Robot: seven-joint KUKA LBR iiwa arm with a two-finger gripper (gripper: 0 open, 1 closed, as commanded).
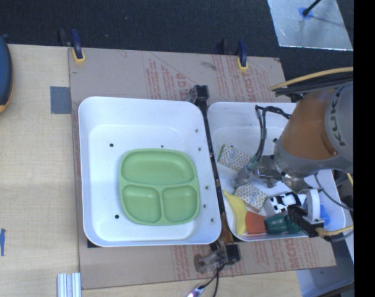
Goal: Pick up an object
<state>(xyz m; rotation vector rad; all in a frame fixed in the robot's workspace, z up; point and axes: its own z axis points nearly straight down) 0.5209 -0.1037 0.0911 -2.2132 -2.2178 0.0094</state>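
The arm reaches in from 3 o'clock and hangs low over the right bin, its orange band covering much of that bin's 3 o'clock half. The gripper sits down among the clutter near the bin's middle, and from here I cannot tell whether it is released or clenched, because the wrist and cables hide the tips. Nothing is plainly held. The likely targets crowd together right there: a patterned packet at 10 o'clock of the gripper, a second patterned packet just below it at 6 o'clock, a yellow piece toward the bin's 7 o'clock corner, a red block and a dark green object along the 6 o'clock wall, and a black-and-white toy between them. The risk, as I judge it, is that crowding: a closing grip could catch 2 things at once, or nudge a flat packet aside and close on air. The packets look thin and could slip. The left bin holds a green divided plate, well apart from the action.
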